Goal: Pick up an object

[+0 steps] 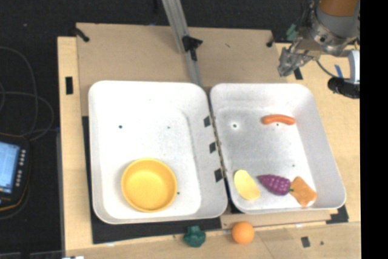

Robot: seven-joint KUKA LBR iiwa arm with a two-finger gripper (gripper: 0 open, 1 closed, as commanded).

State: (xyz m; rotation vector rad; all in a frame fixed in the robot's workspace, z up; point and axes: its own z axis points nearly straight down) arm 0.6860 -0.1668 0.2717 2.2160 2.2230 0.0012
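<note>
The right bin point(315, 124) holds an orange sausage-shaped piece point(278, 120) near its back. Along its front lie a pale yellow oval piece point(246, 185), a purple bunch of grapes point(274, 184) and an orange chunk point(303, 190). A yellow bowl point(149, 184) sits in the front of the left bin point(109, 106). My gripper point(290, 62) hangs beyond the back right corner of the right bin, well apart from every object, with nothing visible between its fingers.
An orange ball point(242, 232) and a small green object point(194, 236) lie on the bench in front of the bins. A slanted metal pole point(176, 15) rises behind the bins' shared edge. A dark device point(11, 170) sits at far left.
</note>
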